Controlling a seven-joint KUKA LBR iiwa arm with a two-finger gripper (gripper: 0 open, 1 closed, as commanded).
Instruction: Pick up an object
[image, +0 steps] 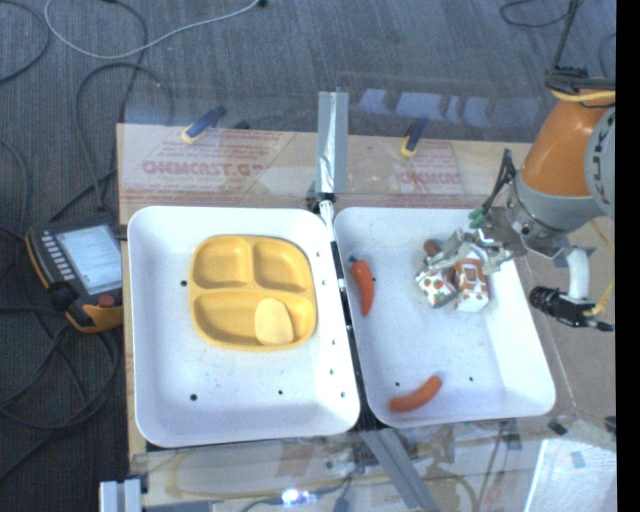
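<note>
In the right bin, near its far right part, lies a small white packet-like object with red and brown print. My gripper hangs right over its far edge, coming in from the grey and orange arm at the right. It looks to be touching or very close to the object. An orange-red chili-shaped piece rests by the bin's left wall. An orange sausage-shaped piece lies near the front wall.
The left bin holds a yellow divided tray with a pale round piece in its front right compartment. A metal bar stands behind the bins. A handheld pendant lies left of the bench.
</note>
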